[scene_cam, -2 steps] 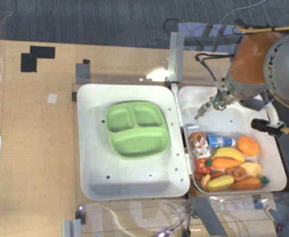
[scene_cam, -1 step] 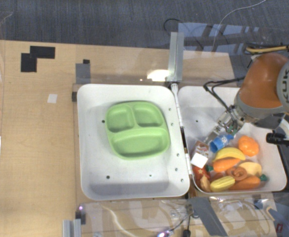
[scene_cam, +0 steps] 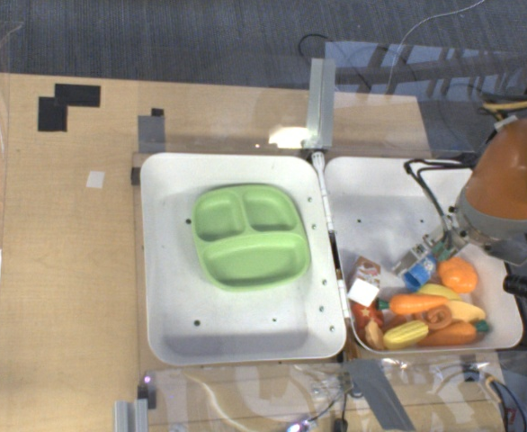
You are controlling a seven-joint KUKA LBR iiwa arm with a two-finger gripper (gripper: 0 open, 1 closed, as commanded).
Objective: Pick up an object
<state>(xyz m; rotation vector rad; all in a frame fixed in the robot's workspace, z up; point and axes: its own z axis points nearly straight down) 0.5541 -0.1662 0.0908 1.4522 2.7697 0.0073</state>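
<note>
Bench surface (scene_cam: 57, 241) of pale wood at far left, carrying black L-shaped markers near the top. Moving right: left bin (scene_cam: 169, 331), shallow and white, with a green divided plate (scene_cam: 248, 237) lying flat in its middle, three compartments, nothing in them.

Right bin (scene_cam: 371, 205) sits just beside it across a narrow seam. Its upper half is bare; the toys are heaped in the lower right corner. From the left of the heap: a small carton with a white label (scene_cam: 364, 288), a red piece below it, a yellow corn cob (scene_cam: 405, 333), a carrot (scene_cam: 416, 303) lying roughly left-right, a banana (scene_cam: 452, 295) behind it, a brown sausage-like piece along the bottom, an orange (scene_cam: 459, 276) at the top right of the pile. A small blue object (scene_cam: 418, 274) stands at the heap's upper edge, touching or nearly touching the orange.

Gripper (scene_cam: 423, 257) is low over that upper edge, its fingers slanting down-left from the wrist. The blue object lies right at the fingertips, just below and slightly left of them; likely the target. Whether the jaws are spread or closed, I cannot tell; metal and blue piece overlap, and no grasp is evident.

Arm (scene_cam: 506, 183) enters from the right, orange band prominent above the wrist, forearm steeply inclined toward the bin, a black cable looping off its left side.

Judgement: descent-to-grasp stage, pick not yet confirmed.
</note>
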